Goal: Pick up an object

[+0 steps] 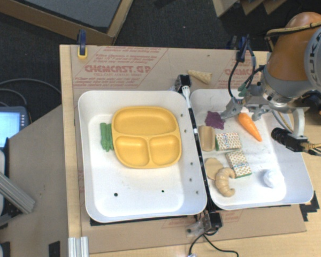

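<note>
1. Reaching in from the right, the arm point(294, 52) hangs over the far part of the right bin point(294, 197), its orange band above the wrist.
2. The gripper point(245, 107) sits low at the far left of that bin; whether its claw is apart or together cannot be told.
3. A carrot point(250, 126) lies just near of the gripper, pointing near and right; it looks close to the gripper, but contact cannot be told.
4. A purple piece point(215, 120) lies just left of the carrot.
5. Nearer in the same bin lie a tan slice point(206, 138), two patterned blocks point(228, 141) point(239, 164), a croissant point(223, 180) and a small white piece point(269, 179).
6. The left bin point(96, 197) holds a yellow divided plate point(146, 136) in its far half, with a green piece point(105, 136) touching the plate's left side.
7. A pale wedge point(200, 77) rests on the bench beyond the bins.
</note>
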`<state>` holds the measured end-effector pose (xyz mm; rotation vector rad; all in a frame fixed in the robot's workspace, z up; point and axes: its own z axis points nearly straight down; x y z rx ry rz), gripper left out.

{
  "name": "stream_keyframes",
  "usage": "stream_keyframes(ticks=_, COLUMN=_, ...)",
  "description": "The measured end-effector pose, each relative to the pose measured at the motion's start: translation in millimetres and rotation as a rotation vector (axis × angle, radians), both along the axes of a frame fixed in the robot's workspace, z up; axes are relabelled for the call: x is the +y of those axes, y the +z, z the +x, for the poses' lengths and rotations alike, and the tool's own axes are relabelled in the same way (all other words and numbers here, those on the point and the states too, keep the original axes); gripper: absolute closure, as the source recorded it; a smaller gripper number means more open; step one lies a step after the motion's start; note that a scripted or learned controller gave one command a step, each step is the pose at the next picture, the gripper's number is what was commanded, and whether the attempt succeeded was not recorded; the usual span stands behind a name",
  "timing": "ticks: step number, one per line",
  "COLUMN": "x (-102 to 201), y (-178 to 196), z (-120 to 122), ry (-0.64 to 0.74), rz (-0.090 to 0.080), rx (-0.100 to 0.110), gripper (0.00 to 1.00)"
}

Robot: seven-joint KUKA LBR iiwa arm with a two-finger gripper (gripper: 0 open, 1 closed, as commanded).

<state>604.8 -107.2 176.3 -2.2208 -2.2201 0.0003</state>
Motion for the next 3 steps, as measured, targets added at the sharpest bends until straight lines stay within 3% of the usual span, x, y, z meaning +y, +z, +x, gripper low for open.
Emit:
stream_keyframes(ticks=1, x=-59, y=-96, z=4, ry=-0.004, rz=-0.001, rx=0.003, gripper=0.0)
stream_keyframes(ticks=2, x=-57, y=-81, z=6, ry=-0.001, rz=-0.002, rx=-0.004, gripper=1.0)
stream_keyframes(ticks=3, x=17, y=16, z=-12, ry=0.007, rz=0.0, rx=-0.009, gripper=1.0)
